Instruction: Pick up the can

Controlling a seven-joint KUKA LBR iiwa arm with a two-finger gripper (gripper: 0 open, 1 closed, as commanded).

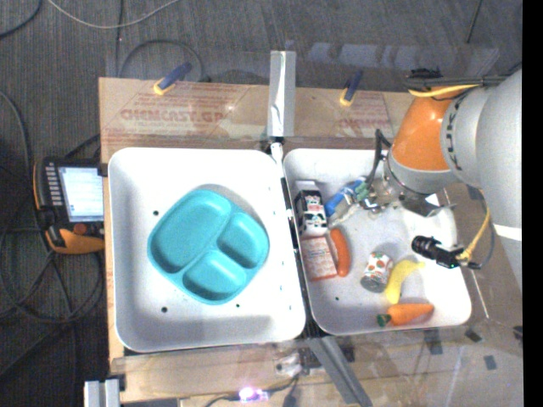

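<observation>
Currently the gripper [366, 195] hovers near the right bin's [451, 310] far edge; whether it is spread or pressed together I cannot tell. One can [377, 271] lies toward the near edge, touching one banana [401, 278]. Best to descend on the can's side away from the banana. One carrot [407, 314], one teal tray [209, 244].

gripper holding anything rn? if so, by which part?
Cannot be told. The gripper sits in the right bin, apart from the can, which lies untouched beside the banana.
</observation>
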